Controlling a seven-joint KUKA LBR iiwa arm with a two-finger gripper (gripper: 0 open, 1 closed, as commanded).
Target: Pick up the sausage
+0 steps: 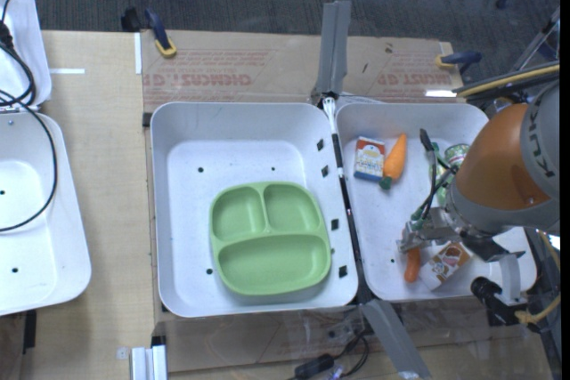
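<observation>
Sausage (411, 265) partly under the arm's wrist (499, 165); jaws' state hidden.

Green plate (267, 238), orange carrot (395, 154)

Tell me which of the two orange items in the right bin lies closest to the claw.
The sausage, directly beneath the claw near the front wall. The carrot lies farther back, beside the small carton.
</observation>
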